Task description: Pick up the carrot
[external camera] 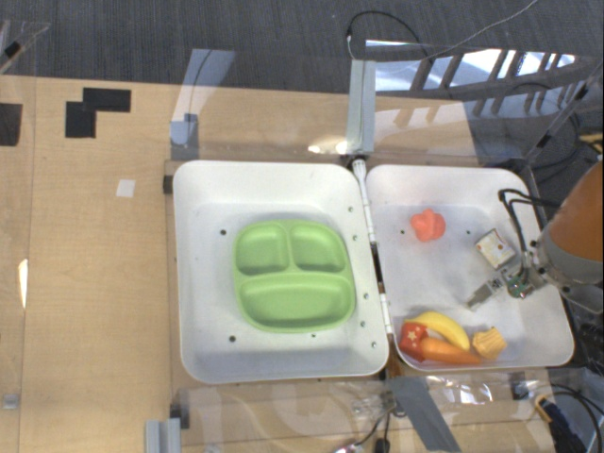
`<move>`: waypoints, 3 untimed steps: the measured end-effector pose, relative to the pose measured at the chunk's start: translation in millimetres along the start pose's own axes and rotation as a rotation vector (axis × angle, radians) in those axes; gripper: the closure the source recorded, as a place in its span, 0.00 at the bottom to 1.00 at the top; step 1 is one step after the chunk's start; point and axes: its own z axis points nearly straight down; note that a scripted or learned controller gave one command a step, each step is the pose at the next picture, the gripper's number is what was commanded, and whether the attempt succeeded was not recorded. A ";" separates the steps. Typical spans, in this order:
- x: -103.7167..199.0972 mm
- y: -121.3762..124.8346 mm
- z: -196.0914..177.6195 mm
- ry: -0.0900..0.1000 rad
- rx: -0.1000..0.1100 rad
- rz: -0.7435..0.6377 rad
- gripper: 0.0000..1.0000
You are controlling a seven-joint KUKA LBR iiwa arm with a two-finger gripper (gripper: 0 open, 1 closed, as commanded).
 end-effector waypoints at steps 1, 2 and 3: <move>0.3 2.9 -11.5 0.002 -0.004 0.000 1.00; 6.3 -12.6 -148.1 0.007 0.007 -0.092 1.00; 9.4 -11.0 0.6 0.003 0.001 -0.102 1.00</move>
